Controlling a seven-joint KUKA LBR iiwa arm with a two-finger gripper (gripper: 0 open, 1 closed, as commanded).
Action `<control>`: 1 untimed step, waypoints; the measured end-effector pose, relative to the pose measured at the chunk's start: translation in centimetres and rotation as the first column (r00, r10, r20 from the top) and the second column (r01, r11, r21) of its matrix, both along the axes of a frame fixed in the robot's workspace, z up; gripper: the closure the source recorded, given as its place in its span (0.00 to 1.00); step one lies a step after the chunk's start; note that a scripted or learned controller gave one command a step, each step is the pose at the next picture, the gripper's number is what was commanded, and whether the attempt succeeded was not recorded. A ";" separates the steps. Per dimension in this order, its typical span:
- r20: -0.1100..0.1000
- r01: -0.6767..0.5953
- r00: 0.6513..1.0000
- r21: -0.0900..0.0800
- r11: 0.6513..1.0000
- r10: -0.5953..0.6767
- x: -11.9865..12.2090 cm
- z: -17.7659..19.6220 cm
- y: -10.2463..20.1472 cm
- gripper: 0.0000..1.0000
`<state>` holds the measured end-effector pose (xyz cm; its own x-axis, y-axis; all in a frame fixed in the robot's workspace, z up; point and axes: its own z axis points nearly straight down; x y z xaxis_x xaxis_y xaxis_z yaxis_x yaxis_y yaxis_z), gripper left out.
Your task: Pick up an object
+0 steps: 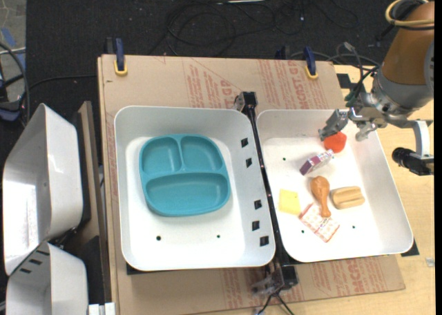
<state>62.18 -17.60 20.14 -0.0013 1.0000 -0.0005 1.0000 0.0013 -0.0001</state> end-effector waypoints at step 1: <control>-0.005 0.001 1.000 0.001 1.000 -0.001 -0.8 -5.8 0.7 0.00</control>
